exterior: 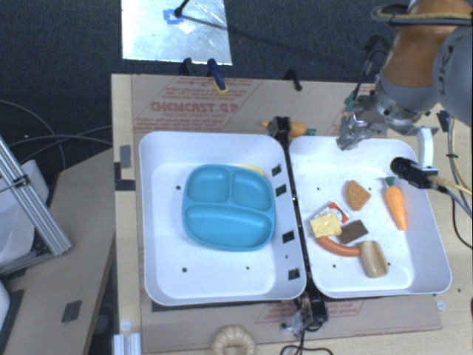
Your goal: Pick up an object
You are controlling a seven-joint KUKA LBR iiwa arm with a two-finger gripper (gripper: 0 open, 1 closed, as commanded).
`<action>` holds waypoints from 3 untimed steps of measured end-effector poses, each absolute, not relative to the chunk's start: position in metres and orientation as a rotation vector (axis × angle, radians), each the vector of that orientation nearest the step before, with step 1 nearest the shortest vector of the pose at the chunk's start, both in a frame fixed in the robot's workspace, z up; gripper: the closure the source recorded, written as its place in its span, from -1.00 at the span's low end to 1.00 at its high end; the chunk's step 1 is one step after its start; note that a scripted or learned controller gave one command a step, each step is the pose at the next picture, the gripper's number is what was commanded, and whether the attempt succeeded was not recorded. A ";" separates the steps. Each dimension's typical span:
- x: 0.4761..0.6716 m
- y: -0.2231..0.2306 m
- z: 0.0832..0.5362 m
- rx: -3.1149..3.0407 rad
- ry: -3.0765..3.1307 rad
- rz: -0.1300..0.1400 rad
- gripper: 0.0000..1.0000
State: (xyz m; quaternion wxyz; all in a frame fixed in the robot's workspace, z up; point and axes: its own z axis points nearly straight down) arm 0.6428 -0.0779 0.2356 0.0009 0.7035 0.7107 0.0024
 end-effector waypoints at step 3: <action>0.634 -0.080 0.222 2.220 2.221 0.001 1.00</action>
